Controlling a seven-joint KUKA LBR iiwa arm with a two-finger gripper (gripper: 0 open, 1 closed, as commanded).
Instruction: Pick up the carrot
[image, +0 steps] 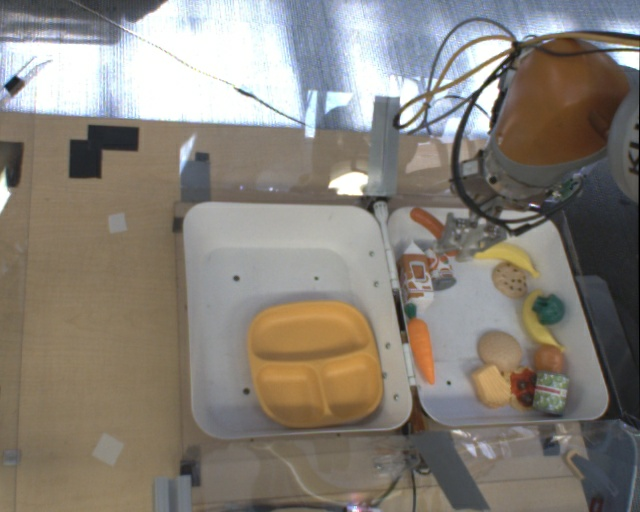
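**Gripper high in the right bin, carrot waiting by the divider**

From my console I see the carrot (421, 350) lying in the right bin (590, 395), hard against its left wall beside the divider, its green stub toward the top of the view and its tip pointing down; it rests flat, apart from the other toys. The gripper (468, 236) hangs near the top of that bin, close to a small red sausage-like piece (427, 221) and a banana (508, 259); whether its metal tips are spread or pressed together I cannot tell, and nothing shows between them. A crumpled red and white packet (417, 275) sits between the gripper and the carrot; the yellow sectioned plate (315, 362) fills the left bin (215, 300).

My judgement: the step in hand is the approach, with the grasp not yet made. To do it well I would travel toward the lower left of the view, passing above the packet rather than through it; I would turn the wrist so the fingers close across the carrot's narrow width, not along its length; I would aim for the thick upper half, where the taper slips less. The bin wall sits just beside the carrot, so one finger needs room on that side; a descent too near the wall risks a jam.
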